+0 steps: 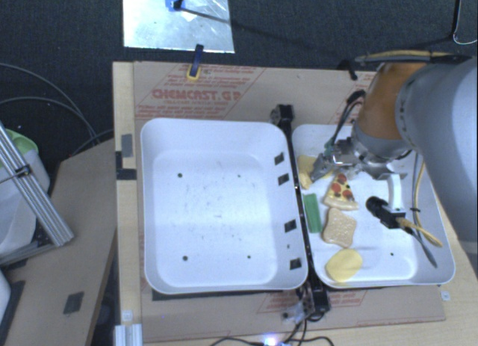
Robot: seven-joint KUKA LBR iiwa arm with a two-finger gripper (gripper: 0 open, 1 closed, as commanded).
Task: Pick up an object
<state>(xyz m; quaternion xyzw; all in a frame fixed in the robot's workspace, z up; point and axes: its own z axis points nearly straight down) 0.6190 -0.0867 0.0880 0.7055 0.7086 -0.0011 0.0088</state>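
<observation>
1. Gripper (324,167): you find it low over the right bin (441,264), at the bin's far left part, on the arm (441,105) coming in from the right. You cannot tell whether it is released or clenched.
2. Yellow piece (305,165): lies just beside the gripper's tip, against the bin's left wall.
3. Pizza slice (341,192): flat on the bin floor, just in front of the gripper.
4. Green bar (312,213): lies lengthwise along the left wall.
5. Toast slice (340,227): just beside the green bar, between pizza slice and yellow disc.
6. Yellow disc (343,264): near the bin's front edge.
7. Left bin (149,210): stands alongside the right bin.
</observation>
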